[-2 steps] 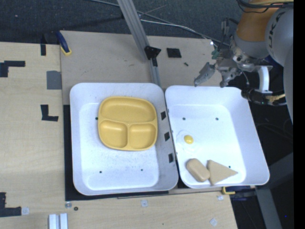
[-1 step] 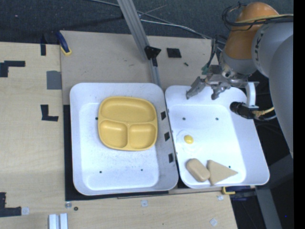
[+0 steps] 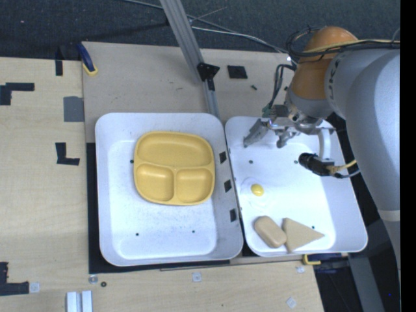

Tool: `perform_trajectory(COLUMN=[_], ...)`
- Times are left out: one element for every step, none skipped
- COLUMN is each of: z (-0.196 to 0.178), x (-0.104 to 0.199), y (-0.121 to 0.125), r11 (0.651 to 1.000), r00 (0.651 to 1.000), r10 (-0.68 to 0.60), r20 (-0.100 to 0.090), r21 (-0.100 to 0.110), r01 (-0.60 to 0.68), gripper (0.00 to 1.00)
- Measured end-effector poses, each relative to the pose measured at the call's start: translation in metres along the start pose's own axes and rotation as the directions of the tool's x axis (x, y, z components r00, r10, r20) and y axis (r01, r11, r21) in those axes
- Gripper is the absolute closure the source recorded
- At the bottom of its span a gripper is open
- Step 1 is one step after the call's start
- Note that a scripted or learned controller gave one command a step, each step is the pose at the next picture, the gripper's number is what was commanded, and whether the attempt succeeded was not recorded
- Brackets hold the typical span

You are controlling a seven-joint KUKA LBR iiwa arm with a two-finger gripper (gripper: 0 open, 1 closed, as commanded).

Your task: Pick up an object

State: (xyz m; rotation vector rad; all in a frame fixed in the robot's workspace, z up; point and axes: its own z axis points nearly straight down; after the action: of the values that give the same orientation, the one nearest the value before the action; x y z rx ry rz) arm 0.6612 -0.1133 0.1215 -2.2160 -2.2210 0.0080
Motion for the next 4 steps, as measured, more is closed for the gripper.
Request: perform_trajectory(z=[0.038,0.024,-0.029,-0.081], x=[0.001,0.000,-0.001,-0.002], y=[0.000,0.002,-0.008,0.003], r11=[1.000,1.000,1.000,1.000], r00=[1.000,1.000,1.000,1.000], r10=[-0.001,-0.001,0.002,0.001], r20=[0.002,0.004,0.000,0.000], r21=[-0.006,-0.011,-0.009,-0.011], r01=[0.001,0.001,-0.002,-0.001], gripper=[0.00,1.00,1.00,1.00])
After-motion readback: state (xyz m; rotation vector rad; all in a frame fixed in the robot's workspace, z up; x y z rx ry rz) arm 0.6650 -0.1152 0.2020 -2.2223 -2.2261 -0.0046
